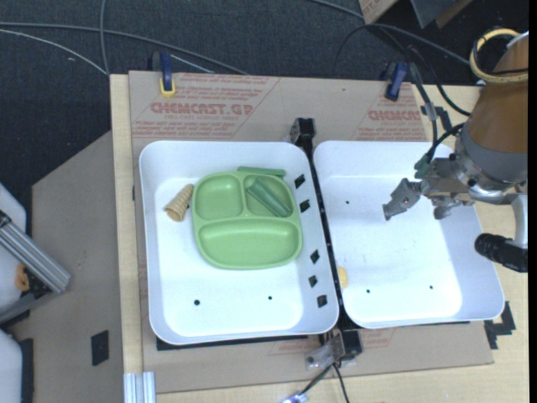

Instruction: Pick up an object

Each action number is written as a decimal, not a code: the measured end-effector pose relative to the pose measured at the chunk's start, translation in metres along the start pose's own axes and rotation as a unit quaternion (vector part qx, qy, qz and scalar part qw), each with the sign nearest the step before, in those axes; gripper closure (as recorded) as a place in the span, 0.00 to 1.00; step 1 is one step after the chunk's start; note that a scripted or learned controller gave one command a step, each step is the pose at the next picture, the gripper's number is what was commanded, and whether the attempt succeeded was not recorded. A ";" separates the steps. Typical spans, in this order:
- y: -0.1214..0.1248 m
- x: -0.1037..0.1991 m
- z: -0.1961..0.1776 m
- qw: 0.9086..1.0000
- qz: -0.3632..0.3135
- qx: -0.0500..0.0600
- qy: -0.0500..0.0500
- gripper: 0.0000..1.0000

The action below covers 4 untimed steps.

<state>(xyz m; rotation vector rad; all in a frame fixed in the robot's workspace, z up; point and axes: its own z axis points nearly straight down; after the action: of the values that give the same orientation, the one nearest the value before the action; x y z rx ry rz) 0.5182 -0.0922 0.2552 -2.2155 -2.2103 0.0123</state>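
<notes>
Presently the gripper [421, 200] hangs over the right bin [403, 309], near that bin's upper right quarter, with its two fingers spread apart and nothing between them. The bare floor of the right bin lies beneath it. The objects available for picking all sit in the left bin [168, 292]: a green divided plate [243, 243] near the bin's middle, a green pod-shaped item [270, 197] resting in the plate's upper right compartment, a flat green strip [262, 172] along the plate's far edge, and a small tan cone [177, 201] lying on the bin floor just beside the plate's left rim. The divider [312, 217] between the bins stands between the gripper and every candidate. In my judgement the step in hand is the approach, with no grasp yet begun. To do it well, the arm should cross the divider at clear height before descending. The cone appears the most suitable target, since it lies alone on the floor; the fingers should straddle its narrow width and avoid the plate rim. The plate itself looks too broad and low to pinch except at its edge, where a slip is likely.
</notes>
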 end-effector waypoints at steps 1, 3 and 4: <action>0.002 0.000 -0.006 1.000 -0.001 -0.006 -0.001 0.00; 0.001 0.000 0.114 1.000 -0.001 -0.003 0.000 0.00; 0.000 0.001 0.167 1.000 -0.001 -0.003 0.000 0.00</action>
<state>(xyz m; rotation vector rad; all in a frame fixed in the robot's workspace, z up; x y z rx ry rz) 0.5161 -0.0910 0.0880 -2.2171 -2.2156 0.0051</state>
